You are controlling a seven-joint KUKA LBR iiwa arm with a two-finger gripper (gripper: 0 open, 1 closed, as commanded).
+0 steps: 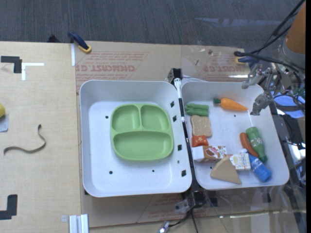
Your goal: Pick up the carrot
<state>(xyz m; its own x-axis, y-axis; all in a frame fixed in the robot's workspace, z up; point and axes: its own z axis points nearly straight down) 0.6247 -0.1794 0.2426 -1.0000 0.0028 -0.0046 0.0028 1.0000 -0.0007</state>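
Observation:
The carrot, orange with a green top at its left end, lies near the back of the right bin. My gripper hovers at the bin's back right corner, just right of the carrot's tip and apart from it. Its fingers are spread open with nothing between them.
The right bin also holds green beans, a bread slice, a small carton, a tan wedge, a green bottle, a blue bottle and an orange sausage. The left bin holds a green divided plate.

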